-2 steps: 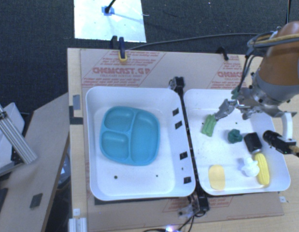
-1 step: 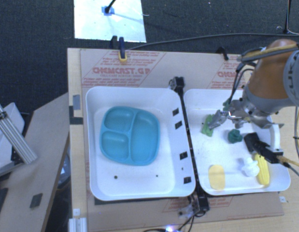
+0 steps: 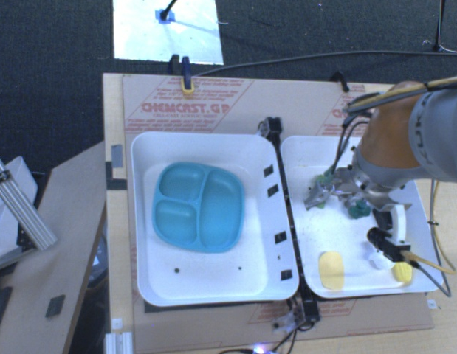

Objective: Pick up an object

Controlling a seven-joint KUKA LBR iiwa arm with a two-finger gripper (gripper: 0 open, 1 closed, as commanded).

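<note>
Pale yellow soap-like block near the right white bin's front wall looks light, slick; grab its sides. Gripper state? Can't tell.

Open floor between hand and yellow block

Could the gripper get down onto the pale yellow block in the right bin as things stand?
Probably yes. The yellow block lies alone on the right bin floor near its front edge, nothing on top or touching it. The gripper hangs above the same bin, farther back, with open floor between them.
</note>
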